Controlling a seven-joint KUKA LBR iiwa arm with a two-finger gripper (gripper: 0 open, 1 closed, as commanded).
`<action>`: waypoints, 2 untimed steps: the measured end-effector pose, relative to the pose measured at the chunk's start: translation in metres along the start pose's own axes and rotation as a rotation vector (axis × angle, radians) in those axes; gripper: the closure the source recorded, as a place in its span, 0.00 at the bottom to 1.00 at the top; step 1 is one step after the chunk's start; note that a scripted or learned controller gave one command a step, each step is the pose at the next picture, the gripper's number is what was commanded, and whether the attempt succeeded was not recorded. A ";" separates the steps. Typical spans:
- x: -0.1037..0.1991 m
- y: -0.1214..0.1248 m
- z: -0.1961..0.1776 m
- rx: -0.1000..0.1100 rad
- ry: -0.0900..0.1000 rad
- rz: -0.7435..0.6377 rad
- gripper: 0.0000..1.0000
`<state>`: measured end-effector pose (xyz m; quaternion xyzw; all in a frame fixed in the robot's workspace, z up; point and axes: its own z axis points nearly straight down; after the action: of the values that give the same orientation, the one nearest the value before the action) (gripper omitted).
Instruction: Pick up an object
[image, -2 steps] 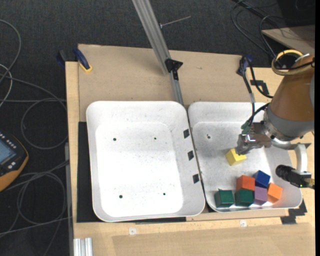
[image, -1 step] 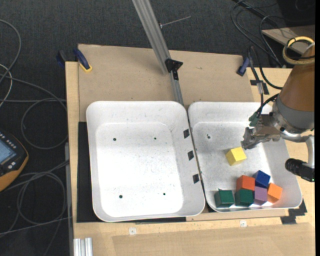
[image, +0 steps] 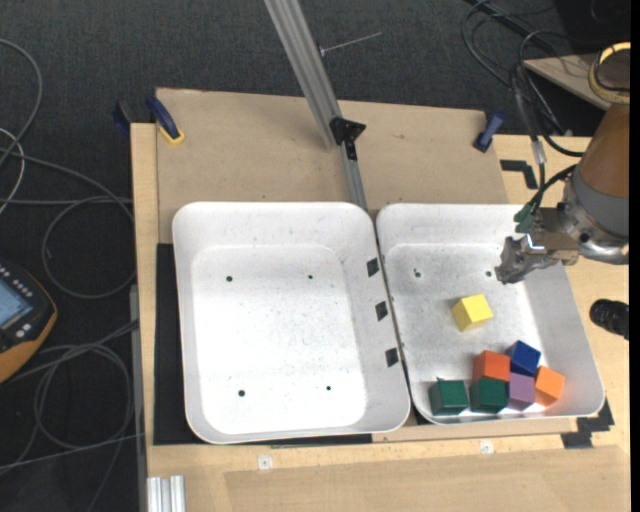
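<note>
Tool hangs above right bin, grip state unclear; yellow block and others lie unpicked, nothing lifted yet

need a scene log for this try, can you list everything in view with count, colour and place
yellow block: 1, yellow, alone mid right bin
orange blocks: 2, orange, near-corner cluster of right bin
green blocks: 2, dark green, near edge of right bin
blue block: 1, blue, in cluster
purple block: 1, purple, in cluster
bins: 2, white, side by side on bench
clamps: 2, blue, far bench corners
metal pole: 1, grey, slanting from the top down to the bins
cables: several, black, floor at left
gripper: 1, grey, over far part of right bin
arm: 1, grey with orange band, right edge
</note>
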<state>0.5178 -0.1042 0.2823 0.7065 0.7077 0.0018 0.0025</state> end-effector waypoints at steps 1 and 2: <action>0.050 0.022 -0.003 0.003 0.002 -0.005 1.00; 0.099 0.043 -0.003 0.003 0.002 -0.005 1.00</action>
<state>0.5610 -0.0054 0.2858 0.7047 0.7095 0.0014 0.0009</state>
